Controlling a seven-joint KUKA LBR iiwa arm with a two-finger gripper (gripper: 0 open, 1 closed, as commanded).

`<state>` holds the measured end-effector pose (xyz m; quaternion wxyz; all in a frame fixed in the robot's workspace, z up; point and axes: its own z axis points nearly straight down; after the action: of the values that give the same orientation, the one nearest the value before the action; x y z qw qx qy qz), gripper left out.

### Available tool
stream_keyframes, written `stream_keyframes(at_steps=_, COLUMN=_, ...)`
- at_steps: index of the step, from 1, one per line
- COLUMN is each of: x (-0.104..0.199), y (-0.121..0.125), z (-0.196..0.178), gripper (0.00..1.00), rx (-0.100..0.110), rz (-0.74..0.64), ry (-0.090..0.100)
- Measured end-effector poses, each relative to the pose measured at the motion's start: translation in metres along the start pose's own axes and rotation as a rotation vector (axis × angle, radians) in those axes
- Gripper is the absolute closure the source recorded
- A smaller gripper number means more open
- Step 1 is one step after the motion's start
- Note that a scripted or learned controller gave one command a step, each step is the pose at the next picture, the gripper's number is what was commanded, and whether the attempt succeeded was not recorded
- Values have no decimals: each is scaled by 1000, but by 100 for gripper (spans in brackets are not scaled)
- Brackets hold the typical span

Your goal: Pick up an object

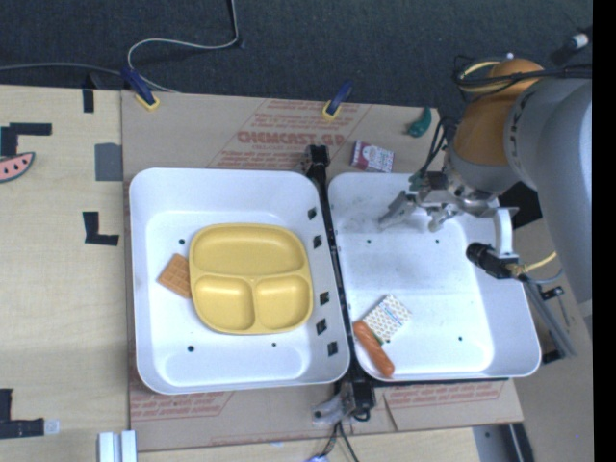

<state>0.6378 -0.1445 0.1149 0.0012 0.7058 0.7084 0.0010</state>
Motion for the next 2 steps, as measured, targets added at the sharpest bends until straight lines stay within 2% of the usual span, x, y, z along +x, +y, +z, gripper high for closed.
stream_keyframes(at_steps=1, x=1, y=0, z=-9, gripper=100, rx=0, rz=-1, ry=1)
stream_keyframes(at_steps=2, x=1, y=0, z=-9, gripper=0, rx=1, rz=-1, ry=1)
